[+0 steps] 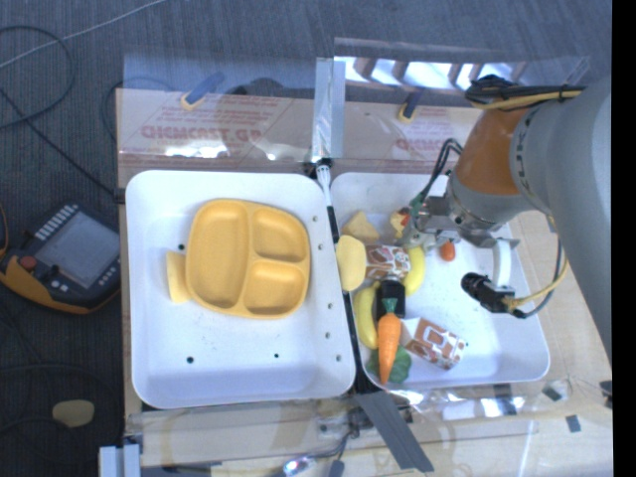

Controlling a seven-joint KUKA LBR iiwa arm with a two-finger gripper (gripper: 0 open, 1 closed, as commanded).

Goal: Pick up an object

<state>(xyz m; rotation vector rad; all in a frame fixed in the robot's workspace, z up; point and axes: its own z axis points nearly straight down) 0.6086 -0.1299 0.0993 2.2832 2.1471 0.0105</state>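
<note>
The right bin [517, 351] holds a heap of toy food along its left side: an orange carrot with a green top [388, 341], a brown and white patterned block [435, 344], a wrapped snack [389, 262], a yellow banana [414, 269], a dark bottle-like piece [390, 297], and pale yellow pieces [351, 261]. A small red-orange item [448, 251] lies by the gripper. My gripper [429, 222] is down in the upper middle of this bin, just above the banana and the wrapped snack. The grey wrist hides its fingertips.
The left bin [159, 366] carries a yellow divided plate [246, 256] in its middle. A black cable clip [484, 289] and a yellow cable hang from the arm over the right bin. A teach pendant [62, 256] lies on the floor to the left.
</note>
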